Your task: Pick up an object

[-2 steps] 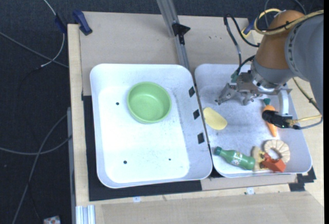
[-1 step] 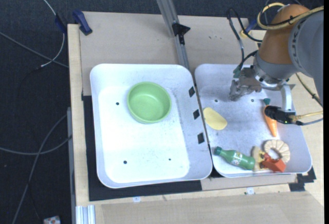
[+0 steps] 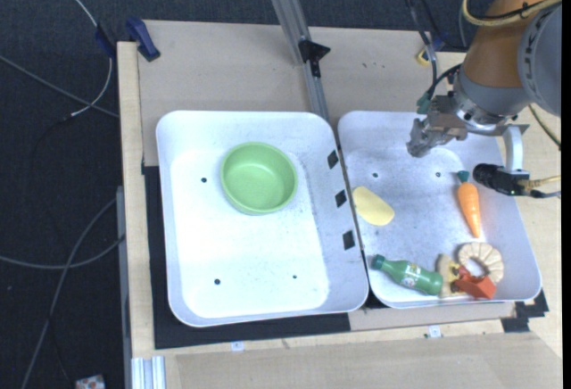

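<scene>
Gripper (image 3: 423, 139): low over right bin's (image 3: 393, 130) far end; I cannot tell its state from here. Carrot (image 3: 469, 209), bottle (image 3: 407, 274), yellow piece (image 3: 372, 206) lie loose nearer me, ungrasped. Green bowl (image 3: 259, 177) sits in left bin (image 3: 183, 227).

One camera sits high above the worktop (image 3: 232, 48) and looks down at a slant. It is far enough back to take in both white bins, the left bin (image 3: 178, 227) and the right bin (image 3: 401, 133), most of the worktop, and dark floor along the top and left. The arm (image 3: 500, 48) comes in from the right.
</scene>
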Robot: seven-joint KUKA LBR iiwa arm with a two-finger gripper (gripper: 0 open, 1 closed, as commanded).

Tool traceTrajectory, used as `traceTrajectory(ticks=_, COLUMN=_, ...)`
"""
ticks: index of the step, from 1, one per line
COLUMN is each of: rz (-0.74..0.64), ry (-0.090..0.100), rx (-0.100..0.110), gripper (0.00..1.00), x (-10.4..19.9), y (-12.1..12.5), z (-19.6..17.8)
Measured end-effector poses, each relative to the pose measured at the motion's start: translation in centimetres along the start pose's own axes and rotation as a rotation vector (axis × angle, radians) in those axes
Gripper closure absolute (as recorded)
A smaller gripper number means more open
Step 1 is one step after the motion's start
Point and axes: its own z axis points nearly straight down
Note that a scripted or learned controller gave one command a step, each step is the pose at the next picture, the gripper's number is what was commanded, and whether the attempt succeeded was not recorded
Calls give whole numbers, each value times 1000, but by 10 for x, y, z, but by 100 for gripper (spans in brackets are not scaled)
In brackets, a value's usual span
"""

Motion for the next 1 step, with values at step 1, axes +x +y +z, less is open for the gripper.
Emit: traceTrajectory(ticks=1, rz=-1, ry=0, rx=-4, gripper=100, x=5, y=6, z=-67)
